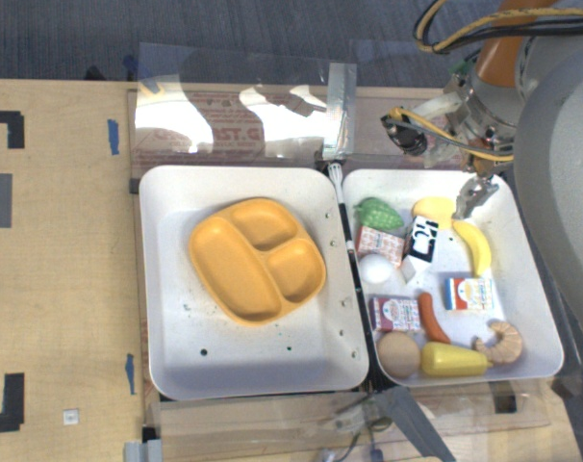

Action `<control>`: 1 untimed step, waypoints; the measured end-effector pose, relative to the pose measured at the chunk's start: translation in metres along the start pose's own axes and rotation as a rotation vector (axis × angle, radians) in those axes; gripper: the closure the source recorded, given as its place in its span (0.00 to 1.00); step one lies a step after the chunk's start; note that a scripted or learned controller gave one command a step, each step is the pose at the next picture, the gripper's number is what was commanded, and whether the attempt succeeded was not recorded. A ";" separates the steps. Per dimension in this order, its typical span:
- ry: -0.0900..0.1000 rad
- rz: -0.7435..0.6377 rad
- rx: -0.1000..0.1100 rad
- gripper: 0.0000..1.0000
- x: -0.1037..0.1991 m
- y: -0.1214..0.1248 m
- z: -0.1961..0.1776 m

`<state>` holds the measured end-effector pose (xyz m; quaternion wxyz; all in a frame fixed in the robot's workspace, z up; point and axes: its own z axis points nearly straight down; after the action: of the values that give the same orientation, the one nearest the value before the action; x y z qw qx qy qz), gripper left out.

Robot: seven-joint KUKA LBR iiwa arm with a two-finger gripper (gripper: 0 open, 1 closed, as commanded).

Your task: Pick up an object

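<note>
The right bin (532,258) holds a heap of toy food: a banana (476,246), a green leafy piece (379,214), a black-and-white carton (423,239), a white egg (375,271), two small milk cartons (395,313), a red sausage (432,318), a croissant (501,343), a tan potato (399,353) and a yellow pepper-like piece (453,359). My gripper (474,196) hangs over the bin's far right part, just above the banana's upper end and beside a yellow piece (432,208). Nothing shows between its fingers.
The left bin (166,287) carries a yellow sectioned plate (258,258) near its middle. A clear plastic sheet and a taped post stand behind the bins. Cables loop over the arm at the upper right.
</note>
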<state>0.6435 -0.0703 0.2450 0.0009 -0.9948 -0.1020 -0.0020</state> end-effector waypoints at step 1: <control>-0.015 0.006 0.002 0.00 -0.028 0.033 0.088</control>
<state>0.6230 -0.1080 0.1570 0.0012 -0.9951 -0.0990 0.0058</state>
